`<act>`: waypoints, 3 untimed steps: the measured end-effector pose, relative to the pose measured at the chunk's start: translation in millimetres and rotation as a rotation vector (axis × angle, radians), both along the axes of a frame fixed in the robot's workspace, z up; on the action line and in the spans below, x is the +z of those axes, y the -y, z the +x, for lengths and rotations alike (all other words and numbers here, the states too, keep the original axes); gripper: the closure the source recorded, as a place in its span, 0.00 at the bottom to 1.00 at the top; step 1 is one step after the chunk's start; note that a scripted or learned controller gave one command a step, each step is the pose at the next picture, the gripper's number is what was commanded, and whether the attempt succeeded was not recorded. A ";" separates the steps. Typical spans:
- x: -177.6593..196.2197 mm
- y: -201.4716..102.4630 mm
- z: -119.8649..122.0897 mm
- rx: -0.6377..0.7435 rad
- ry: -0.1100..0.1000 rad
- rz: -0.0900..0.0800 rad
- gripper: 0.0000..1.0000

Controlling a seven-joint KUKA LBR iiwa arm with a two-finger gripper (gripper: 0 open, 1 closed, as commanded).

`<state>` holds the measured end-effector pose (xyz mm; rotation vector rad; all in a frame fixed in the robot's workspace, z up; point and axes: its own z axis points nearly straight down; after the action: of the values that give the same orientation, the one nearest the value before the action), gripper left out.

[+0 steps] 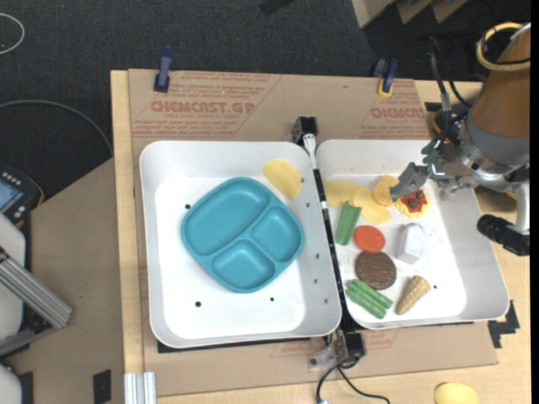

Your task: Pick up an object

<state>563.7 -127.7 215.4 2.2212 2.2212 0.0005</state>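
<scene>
The small red and yellow toy food piece (413, 202) is lying in the upper part of the right bin (472, 303), and the end effector (416, 187) is hovering directly over it, one grey finger angling down on its left. Whether the fingers are spread or closed I cannot tell from where I am standing, and nothing is showing clearly between them, so no hold is being recorded.

Just left of the piece, a yellow toy slice (384, 190) is resting almost against it. Below are sitting an orange-red disc (369, 238), a white block (411, 244), a brown cookie (375, 269), a cone (413, 294), a green bean pod (367, 298) and a green strip (346, 223).

The left bin (164, 251) is carrying a blue divided plate (242, 234) and a yellow piece (283, 176). Both bins are sitting on the counter (210, 99).

In my judgement, the approach step is under way. The next move is calling for a straight descent with the fingers straddling the red piece alone, clear of the yellow slice beside it, then a close and lift.
</scene>
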 end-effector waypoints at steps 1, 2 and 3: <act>-8.8 30.8 -89.2 -0.006 -0.008 0.003 0.00; 244.1 99.7 -83.9 -0.003 0.021 -0.012 0.00; 245.1 96.9 -83.5 0.000 0.007 -0.005 1.00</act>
<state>480.2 -224.6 460.5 2.2148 2.2153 0.0021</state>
